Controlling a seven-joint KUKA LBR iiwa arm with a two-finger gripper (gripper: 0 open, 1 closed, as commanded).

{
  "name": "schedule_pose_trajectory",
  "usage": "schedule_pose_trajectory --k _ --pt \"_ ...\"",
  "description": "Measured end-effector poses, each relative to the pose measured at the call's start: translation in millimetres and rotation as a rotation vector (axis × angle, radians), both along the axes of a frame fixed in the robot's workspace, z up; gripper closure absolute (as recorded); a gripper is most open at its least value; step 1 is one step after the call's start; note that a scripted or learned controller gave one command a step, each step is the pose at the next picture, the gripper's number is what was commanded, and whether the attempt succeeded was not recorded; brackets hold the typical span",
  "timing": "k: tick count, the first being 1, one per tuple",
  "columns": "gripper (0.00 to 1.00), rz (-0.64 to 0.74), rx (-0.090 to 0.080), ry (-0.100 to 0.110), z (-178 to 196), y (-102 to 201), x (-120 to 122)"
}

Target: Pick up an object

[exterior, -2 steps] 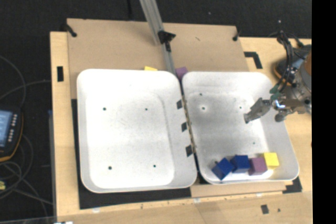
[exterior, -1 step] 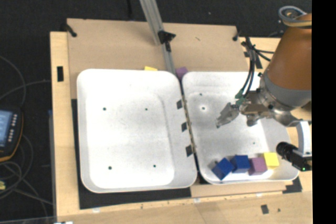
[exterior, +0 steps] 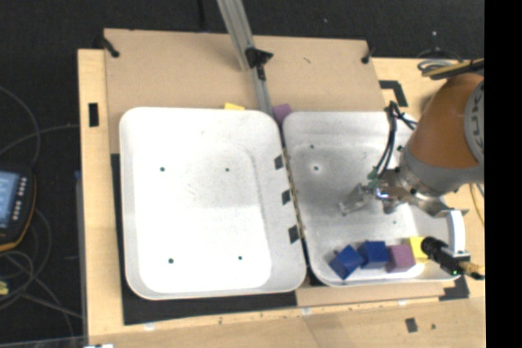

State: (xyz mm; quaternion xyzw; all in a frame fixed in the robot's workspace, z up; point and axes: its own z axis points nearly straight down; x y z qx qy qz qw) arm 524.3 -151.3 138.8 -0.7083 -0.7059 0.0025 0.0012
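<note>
here we look down on two white bins side by side on a tan bench (exterior: 204,69). the arm (exterior: 444,138), grey with its orange band, comes in from the right and reaches over the right bin (exterior: 326,134). its gripper (exterior: 364,198) sits low over the middle of that bin, pointing left; whether it is released or clenched we cannot tell (it is small and blurred at this angle), and we see nothing between its tips.

the things to pick lie along the near edge of the right bin, below the gripper and a little to its right, apart from it. from left to right we find a blue block (exterior: 346,261), tilted, then a second blue block (exterior: 375,253) touching or just beside it, then a purple block (exterior: 400,257) just beside that, and a yellow piece (exterior: 419,247) at the far right, partly behind the arm's black fittings. the nearest of them, the second blue block, is near the gripper but not under it.

the left bin (exterior: 200,200) shows a few dark dots on its floor. behind the bins, at their far edge, a small yellow bit (exterior: 234,106) peeks over the left bin's rim and a small purple cube (exterior: 282,112) sits where the two bins meet. a grey metal bar (exterior: 232,4) slants down from the top toward that spot.
</note>
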Motion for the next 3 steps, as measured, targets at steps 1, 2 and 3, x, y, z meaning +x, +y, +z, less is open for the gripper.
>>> schedule_pose_trajectory --k 1,2,3 --pt "1.0 -0.002 0.0 -0.011 15 1 3" --pt "1.0 0.007 0.004 -0.001 -15 49 -31" --pt "1.0 0.001 -0.004 -0.016 92 -6 -39"
